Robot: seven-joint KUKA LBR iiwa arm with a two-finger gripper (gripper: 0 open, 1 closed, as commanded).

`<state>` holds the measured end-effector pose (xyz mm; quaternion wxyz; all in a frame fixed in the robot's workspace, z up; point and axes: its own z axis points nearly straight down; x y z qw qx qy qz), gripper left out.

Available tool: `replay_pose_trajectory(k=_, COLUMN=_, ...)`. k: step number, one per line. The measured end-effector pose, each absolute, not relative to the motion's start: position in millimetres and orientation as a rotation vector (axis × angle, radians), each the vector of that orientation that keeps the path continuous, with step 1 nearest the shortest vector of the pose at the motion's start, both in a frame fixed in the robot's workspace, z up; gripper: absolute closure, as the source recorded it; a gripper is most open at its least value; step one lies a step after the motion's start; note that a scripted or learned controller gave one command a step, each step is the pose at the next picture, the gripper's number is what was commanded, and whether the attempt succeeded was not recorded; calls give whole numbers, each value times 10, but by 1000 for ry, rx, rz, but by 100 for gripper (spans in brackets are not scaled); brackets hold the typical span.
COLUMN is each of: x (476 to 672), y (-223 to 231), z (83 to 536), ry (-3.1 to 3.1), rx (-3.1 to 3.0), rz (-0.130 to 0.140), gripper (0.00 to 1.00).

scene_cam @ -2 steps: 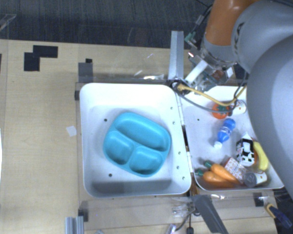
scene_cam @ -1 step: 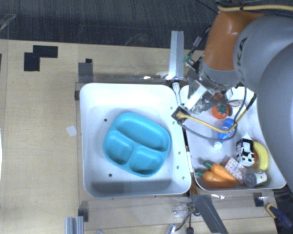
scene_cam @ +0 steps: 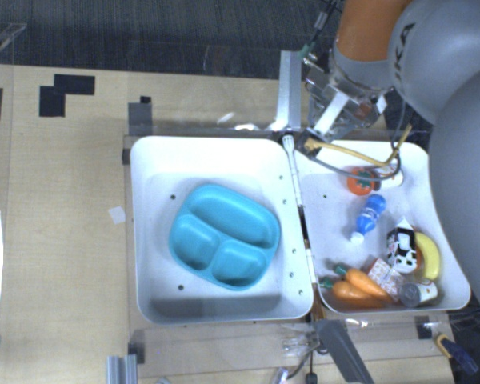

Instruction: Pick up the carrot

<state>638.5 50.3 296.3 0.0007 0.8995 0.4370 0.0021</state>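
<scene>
Your gripper [scene_cam: 334, 117] hangs over right bin's [scene_cam: 422, 160] far-left corner, finger state can't tell. Carrot [scene_cam: 357, 286] lies at near edge, well apart, beside banana [scene_cam: 429, 258].

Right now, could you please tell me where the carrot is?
The carrot lies in the right bin, at its near left corner, beside the small packet and below the blue bottle.

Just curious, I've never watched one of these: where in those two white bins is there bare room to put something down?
Left bin: bare floor rings the blue tray, widest at its left. Right bin: an open patch between the centre divider and the small bottle. Crowded along the near edge: carrot, banana, cow toy.
</scene>
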Motion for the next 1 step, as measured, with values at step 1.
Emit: replay_pose_trajectory(k=1, x=6385, y=502, z=2962, ry=1372, rx=2825, rz=7, gripper=0)
